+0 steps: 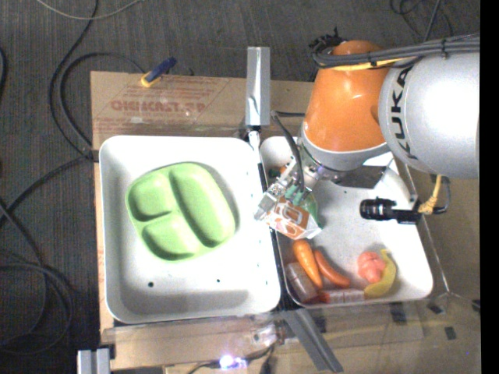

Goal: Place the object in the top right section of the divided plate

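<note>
The gripper sat over the left edge of the right bin, fingers clamped on a crumpled snack packet hanging just below it. The green divided plate lay in the left bin, nothing on it yet.

The divided plate is light green, in a white bin. The packet is white w/ orange print and a green edge. Two carrots are orange. Banana is yellow, the fruit beside it pink-red. Arm is grey w/ an orange band.
</note>
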You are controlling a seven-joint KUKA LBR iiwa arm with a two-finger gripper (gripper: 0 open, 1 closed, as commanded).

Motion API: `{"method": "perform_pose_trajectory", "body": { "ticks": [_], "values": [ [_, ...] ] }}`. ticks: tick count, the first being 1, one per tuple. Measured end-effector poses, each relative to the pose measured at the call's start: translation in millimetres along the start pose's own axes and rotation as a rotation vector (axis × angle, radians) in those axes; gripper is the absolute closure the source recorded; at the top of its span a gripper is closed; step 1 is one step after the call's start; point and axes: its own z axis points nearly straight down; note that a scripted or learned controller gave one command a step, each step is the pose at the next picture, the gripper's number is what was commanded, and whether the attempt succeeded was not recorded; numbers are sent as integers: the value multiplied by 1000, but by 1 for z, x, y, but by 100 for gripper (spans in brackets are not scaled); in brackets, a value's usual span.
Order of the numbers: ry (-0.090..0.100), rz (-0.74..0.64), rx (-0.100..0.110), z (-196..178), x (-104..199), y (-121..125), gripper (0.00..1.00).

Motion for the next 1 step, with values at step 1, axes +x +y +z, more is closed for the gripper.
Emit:
{"method": "perform_pose_trajectory", "body": {
  "ticks": [1],
  "values": [
    [4, -34, 1, 54, 78, 1, 100]
  ]
}}
